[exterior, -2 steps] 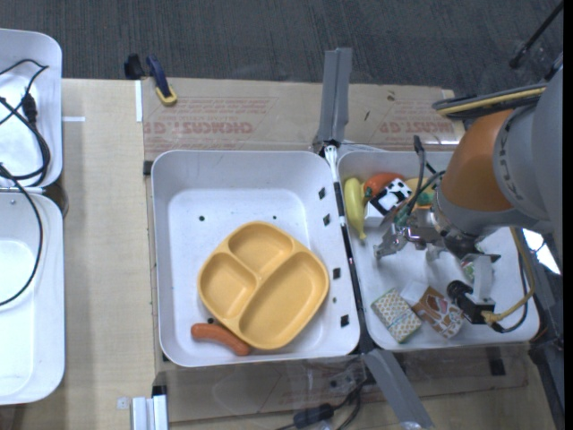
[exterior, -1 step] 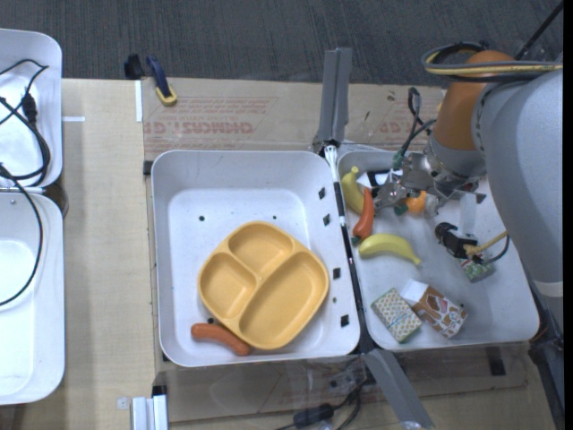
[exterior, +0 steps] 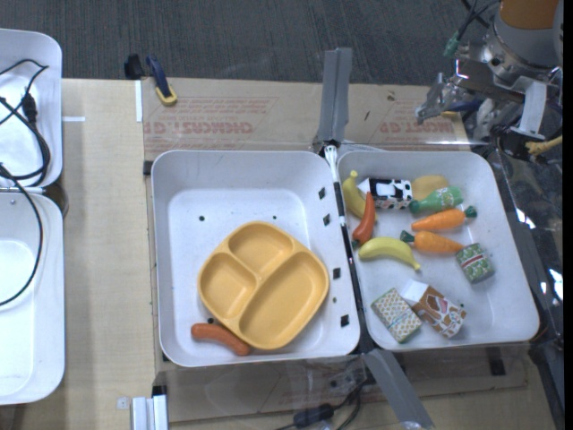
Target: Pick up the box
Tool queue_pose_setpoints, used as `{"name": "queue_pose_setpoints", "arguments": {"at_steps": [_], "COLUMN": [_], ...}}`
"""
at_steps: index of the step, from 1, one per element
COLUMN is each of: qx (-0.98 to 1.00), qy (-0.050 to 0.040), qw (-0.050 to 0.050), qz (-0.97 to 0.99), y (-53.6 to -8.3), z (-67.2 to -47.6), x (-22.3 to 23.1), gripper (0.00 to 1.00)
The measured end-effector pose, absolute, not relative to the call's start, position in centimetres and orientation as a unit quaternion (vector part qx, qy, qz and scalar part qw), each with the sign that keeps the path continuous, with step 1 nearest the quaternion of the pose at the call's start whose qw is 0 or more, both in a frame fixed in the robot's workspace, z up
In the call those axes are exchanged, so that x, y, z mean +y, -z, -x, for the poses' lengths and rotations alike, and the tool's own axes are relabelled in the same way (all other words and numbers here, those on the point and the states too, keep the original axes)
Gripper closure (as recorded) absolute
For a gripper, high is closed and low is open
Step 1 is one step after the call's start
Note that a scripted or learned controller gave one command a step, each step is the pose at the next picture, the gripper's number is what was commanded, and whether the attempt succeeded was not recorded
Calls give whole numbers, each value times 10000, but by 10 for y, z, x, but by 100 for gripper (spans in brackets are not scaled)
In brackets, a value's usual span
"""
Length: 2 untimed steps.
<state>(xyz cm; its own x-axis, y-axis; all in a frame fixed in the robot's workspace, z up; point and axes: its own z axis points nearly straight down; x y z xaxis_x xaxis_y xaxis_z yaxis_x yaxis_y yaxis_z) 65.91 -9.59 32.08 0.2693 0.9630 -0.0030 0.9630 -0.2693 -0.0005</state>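
Note:
In the right bin (exterior: 515, 240) a small pale green patterned box (exterior: 396, 315) lies near the front wall. Touching its right side is a brown and white carton (exterior: 438, 310). A black and white cow-patterned box (exterior: 390, 193) lies at the back of the same bin. My gripper (exterior: 461, 106) hangs at the top right, above the bench just beyond the right bin's far rim. It is well away from all three boxes, and nothing shows in it.
The right bin also holds two bananas (exterior: 389, 250), two carrots (exterior: 437, 231), a red sausage (exterior: 365, 219), a green bottle (exterior: 440, 200) and a green can (exterior: 475, 264). The left bin (exterior: 179, 204) holds a yellow divided plate (exterior: 262, 283) and an orange sausage (exterior: 219, 336).

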Motion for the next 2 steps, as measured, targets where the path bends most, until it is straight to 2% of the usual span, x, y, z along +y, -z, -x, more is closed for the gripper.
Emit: {"name": "queue_pose_setpoints", "arguments": {"at_steps": [1,2], "qx": [6002,6400], "qy": [26,21], "qw": [-7,-5], "qz": [-7998,-7683], "y": [-214,-191], "z": [-658,-647], "x": [-62,-29], "gripper": [0,0]}}
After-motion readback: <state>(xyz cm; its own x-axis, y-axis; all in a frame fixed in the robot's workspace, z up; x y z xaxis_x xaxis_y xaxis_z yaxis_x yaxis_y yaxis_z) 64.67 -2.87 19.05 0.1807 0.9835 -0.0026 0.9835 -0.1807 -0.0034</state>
